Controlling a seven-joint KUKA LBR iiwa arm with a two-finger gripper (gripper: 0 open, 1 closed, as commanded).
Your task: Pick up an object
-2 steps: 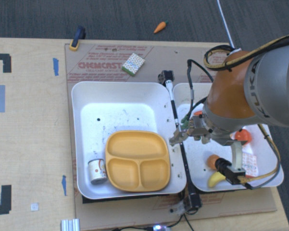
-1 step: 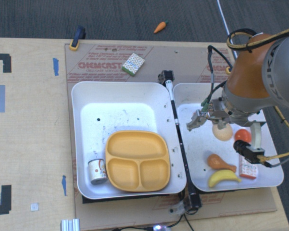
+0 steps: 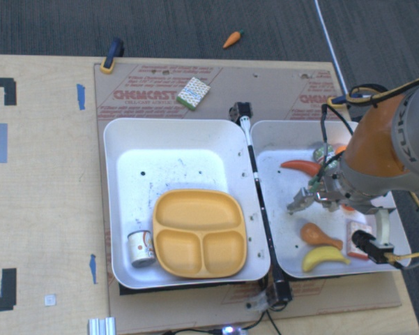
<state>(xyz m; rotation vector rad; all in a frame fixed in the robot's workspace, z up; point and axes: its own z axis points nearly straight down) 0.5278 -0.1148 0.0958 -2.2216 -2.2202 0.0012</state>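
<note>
My gripper [image 3: 301, 201] hangs low over the right bin [image 3: 279, 250], reaching in from the right, so the arm [image 3: 376, 152] covers much of that bin's far side. I can't tell the gripper's state, the tip is too small and blurred against the white floor, and nothing is visibly caught in it. Candidates sit close: red chili pepper [image 3: 301, 166] just beyond the tip, orange pear-shaped toy [image 3: 315, 234] just beside and nearer the camera, yellow banana [image 3: 322, 259] against the near wall, next to the pear. They are loose and spread apart, which leaves room to come straight down; the pepper or pear looks the likeliest target, judging by the tip's position. The left bin [image 3: 118, 138] holds a yellow divided plate [image 3: 199, 230] lying flat and a small cup [image 3: 141, 248] on its side beside it, both well apart from my tool, so not in play. Grasp not yet made, I'd say.
</note>
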